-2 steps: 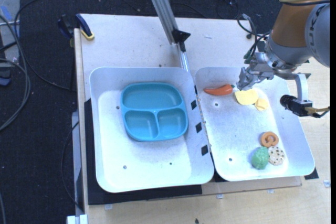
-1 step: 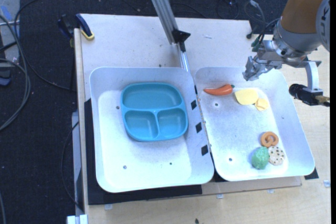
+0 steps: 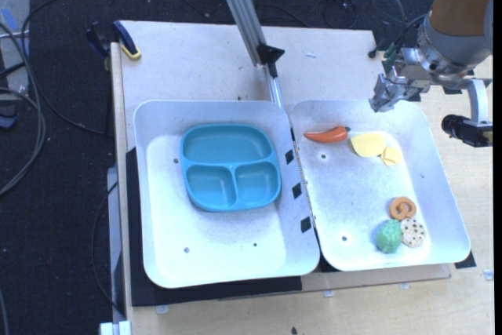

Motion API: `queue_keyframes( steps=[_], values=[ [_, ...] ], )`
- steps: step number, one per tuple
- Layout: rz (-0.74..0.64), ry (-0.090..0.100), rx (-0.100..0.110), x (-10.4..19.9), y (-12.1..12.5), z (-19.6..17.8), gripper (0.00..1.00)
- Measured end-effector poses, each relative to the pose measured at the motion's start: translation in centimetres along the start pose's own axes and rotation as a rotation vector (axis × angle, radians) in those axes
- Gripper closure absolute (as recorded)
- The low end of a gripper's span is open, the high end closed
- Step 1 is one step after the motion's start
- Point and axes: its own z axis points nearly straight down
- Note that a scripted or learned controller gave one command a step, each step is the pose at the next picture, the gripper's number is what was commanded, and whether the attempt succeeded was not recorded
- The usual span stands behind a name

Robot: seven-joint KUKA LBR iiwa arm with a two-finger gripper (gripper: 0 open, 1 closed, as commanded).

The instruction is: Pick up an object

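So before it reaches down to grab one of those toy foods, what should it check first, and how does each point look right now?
1. Things to pick lie in the right bin: ok. An orange chili, yellow pieces, a pretzel, a green lump and a cookie.
2. Tool is above that bin: ok, over its upper rim.
3. Tool carries nothing already: cannot tell.
4. Target stands apart from its neighbours: ok for the chili; not ok for the green lump and cookie, which touch.
5. Blue tray out of the way: ok, it sits in the left bin.
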Motion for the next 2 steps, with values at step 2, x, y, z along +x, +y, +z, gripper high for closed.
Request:
queue_keyframes(
  steps=[2],
  values=[
    [-0.002,0.001,0.005,10.4,-2.9,1.2,1.0]
  ],
)
